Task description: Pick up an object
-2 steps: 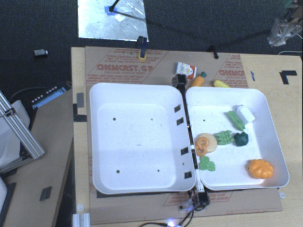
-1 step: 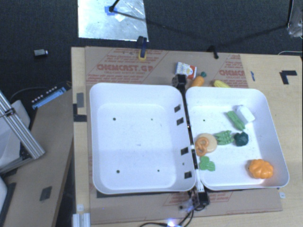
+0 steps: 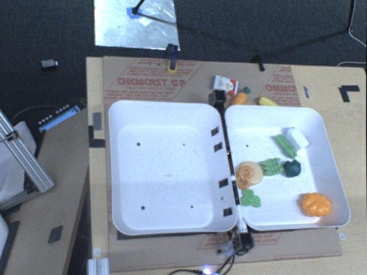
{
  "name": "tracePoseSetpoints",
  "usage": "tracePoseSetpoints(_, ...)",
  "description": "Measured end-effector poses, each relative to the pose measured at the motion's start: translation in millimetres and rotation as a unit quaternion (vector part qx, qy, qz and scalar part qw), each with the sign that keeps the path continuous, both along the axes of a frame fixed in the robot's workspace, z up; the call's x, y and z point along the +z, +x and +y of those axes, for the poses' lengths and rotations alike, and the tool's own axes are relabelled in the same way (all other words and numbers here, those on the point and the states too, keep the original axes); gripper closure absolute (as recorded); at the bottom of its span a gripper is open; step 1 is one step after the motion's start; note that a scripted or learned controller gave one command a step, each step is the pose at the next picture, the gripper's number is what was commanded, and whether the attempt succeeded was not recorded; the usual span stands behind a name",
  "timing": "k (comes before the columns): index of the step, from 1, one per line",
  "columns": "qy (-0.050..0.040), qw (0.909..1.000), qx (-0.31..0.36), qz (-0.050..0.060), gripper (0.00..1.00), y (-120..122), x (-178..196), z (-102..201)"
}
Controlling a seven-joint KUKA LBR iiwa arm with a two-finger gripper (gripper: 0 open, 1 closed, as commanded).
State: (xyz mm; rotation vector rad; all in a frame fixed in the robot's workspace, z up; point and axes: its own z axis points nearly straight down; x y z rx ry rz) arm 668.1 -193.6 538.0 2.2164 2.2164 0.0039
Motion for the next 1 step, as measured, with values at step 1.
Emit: tracePoseSetpoints(1, 0.0012, 1.0000, 0.000, 0.002, 1.00, -24.9, -2.5, -13.3)
